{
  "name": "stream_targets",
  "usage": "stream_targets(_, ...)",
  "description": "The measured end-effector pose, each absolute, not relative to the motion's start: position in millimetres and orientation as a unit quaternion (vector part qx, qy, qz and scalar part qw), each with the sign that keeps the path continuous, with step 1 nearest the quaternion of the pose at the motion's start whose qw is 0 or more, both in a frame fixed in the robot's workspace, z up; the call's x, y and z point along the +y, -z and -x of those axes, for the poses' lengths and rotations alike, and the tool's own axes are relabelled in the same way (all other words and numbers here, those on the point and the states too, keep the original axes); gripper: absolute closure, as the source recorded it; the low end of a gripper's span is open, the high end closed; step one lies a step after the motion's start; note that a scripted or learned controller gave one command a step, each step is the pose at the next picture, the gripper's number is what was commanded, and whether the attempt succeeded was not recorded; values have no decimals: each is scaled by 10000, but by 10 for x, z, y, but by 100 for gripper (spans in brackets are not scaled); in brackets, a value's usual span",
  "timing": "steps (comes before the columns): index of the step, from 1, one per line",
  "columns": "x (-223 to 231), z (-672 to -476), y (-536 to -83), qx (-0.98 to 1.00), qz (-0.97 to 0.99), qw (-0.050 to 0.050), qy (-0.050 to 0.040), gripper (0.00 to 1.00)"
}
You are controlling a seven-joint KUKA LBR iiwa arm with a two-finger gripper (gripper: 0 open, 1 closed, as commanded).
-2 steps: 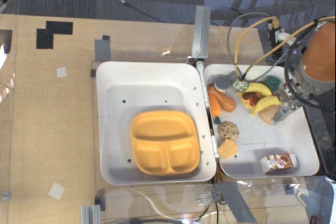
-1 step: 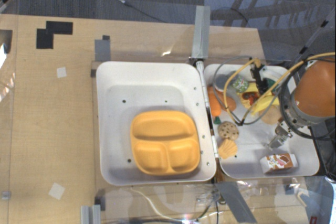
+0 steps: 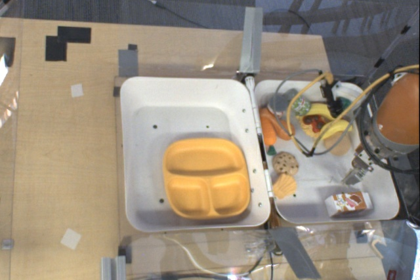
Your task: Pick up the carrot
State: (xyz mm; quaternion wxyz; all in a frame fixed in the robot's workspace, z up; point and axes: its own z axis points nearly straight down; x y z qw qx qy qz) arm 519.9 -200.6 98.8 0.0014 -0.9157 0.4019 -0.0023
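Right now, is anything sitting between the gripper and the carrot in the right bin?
Nothing lies squarely between them. The gripper hangs at the right of the right bin, the carrot by its left wall; a yellow toy and a cookie flank the bare path.

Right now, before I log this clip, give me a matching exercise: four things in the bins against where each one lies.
Things:
1. carrot
2. cookie
3. carton
4. yellow tray

Places:
A. middle of the left bin
B. lower right corner of the right bin
C. by the right bin's left wall
D. just below the carrot in the view

Pairs: 1-C, 2-D, 3-B, 4-A
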Motion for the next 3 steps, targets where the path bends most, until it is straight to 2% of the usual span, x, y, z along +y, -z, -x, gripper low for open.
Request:
stream_targets(1,-1954,-5045,-1381,2516,9678,14,35,100)
stream_targets(2,-2067,-5166,-2537,1003,9949,1,64,100)
stream_targets(3,-2053,-5279,-2496,990,9951,16,43,100)
